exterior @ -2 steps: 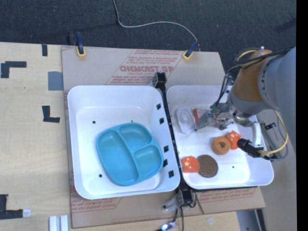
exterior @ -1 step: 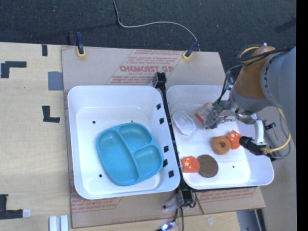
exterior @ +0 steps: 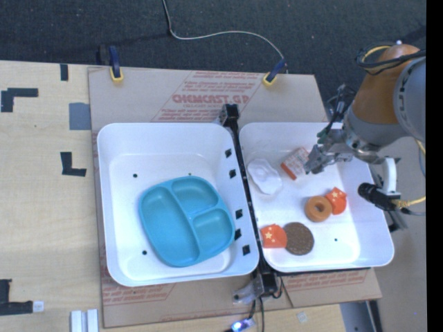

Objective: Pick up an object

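The right bin (exterior: 360, 253) holds a clear wrapped packet with a red end (exterior: 293, 162), a crumpled clear plastic piece (exterior: 265, 175), a glazed doughnut (exterior: 318, 209), a small red-orange block (exterior: 337, 200), a dark brown cookie (exterior: 300, 238) and a red-orange toy with a star (exterior: 273, 236). My gripper (exterior: 317, 162) hangs low over the back of this bin, right beside the packet's right end. I cannot see whether it touches the packet.
A blue divided plate (exterior: 187, 220) lies in the left bin (exterior: 111, 185). A black divider (exterior: 239, 185) runs between the bins. The arm's grey and orange body (exterior: 384, 102) looms over the right bin's far right corner.
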`<state>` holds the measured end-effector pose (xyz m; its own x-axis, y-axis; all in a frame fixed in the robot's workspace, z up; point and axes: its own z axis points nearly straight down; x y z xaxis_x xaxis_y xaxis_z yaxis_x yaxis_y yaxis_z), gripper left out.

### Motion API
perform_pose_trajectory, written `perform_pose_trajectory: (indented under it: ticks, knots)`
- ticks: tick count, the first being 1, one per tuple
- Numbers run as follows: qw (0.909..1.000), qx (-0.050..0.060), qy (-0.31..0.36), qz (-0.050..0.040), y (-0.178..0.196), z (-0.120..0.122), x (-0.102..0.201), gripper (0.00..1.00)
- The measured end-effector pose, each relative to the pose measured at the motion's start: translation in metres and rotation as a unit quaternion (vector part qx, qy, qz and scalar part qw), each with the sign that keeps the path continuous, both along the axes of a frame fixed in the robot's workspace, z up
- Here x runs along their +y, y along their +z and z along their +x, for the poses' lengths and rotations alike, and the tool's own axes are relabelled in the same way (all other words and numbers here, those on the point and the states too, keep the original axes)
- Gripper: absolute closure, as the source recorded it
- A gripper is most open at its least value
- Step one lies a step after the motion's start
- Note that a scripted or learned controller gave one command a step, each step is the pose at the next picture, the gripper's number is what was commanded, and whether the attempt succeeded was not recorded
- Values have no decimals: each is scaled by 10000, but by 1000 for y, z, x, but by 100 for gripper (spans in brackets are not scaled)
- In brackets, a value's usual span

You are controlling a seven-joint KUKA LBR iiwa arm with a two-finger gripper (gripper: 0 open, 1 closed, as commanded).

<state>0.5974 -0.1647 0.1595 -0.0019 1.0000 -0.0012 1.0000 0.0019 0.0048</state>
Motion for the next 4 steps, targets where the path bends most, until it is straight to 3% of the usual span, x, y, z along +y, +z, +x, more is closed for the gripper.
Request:
perform_pose_trajectory:
  ticks: [2,4]
  knots:
    - [10000,1,0,-1,92,6,8,100]
    - [10000,32,23,17,100,-23,115,100]
